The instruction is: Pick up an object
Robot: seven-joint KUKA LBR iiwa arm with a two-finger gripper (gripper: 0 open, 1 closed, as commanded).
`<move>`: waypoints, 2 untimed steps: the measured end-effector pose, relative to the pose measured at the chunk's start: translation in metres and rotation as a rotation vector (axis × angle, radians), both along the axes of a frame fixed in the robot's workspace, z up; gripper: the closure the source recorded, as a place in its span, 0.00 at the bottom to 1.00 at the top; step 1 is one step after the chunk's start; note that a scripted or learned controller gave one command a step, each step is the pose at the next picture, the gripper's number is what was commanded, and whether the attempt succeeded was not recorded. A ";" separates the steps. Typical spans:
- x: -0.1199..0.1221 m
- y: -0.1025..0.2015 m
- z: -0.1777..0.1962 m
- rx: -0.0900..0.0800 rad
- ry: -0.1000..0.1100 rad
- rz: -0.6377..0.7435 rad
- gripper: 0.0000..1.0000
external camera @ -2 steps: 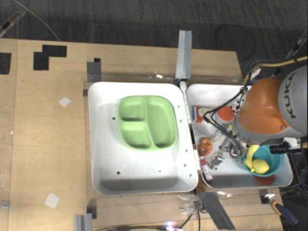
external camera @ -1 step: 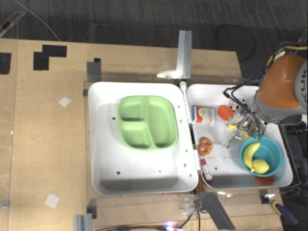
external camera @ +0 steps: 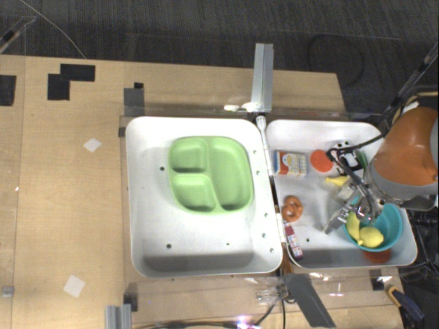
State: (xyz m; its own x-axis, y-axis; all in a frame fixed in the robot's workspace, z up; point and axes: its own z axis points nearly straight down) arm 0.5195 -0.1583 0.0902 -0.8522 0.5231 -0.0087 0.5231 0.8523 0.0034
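The likeliest target is the lemon [external camera: 371,236], which lies in a teal bowl [external camera: 392,219] at the near right corner of the right bin [external camera: 312,130], with a yellow, banana-like piece [external camera: 352,226] at the bowl's left rim. The jaws [external camera: 353,208] hang just over that rim, so the arm [external camera: 406,153] appears to be working at the bowl's contents; whether they are spread or closed, or have hold of anything, cannot be told, since the metal parts blur together there.

Other pickable things sit loose across the same bin: a small carton [external camera: 291,163] against the left wall, an orange round thing [external camera: 321,160] beside it, a brown pretzel-like thing [external camera: 292,208] nearer, and a slim dark packet [external camera: 293,241] along the wall at the front. They lie apart from each other, which leaves room for a descent.

The left bin [external camera: 147,184] holds a green divided tray [external camera: 209,173], set roughly in its middle. Both bins rest side by side on the wooden worktop [external camera: 62,204].
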 end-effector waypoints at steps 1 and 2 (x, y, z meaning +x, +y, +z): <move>-0.022 0.018 0.000 -0.002 -0.010 -0.106 0.00; -0.015 0.052 0.000 -0.005 -0.010 0.073 0.00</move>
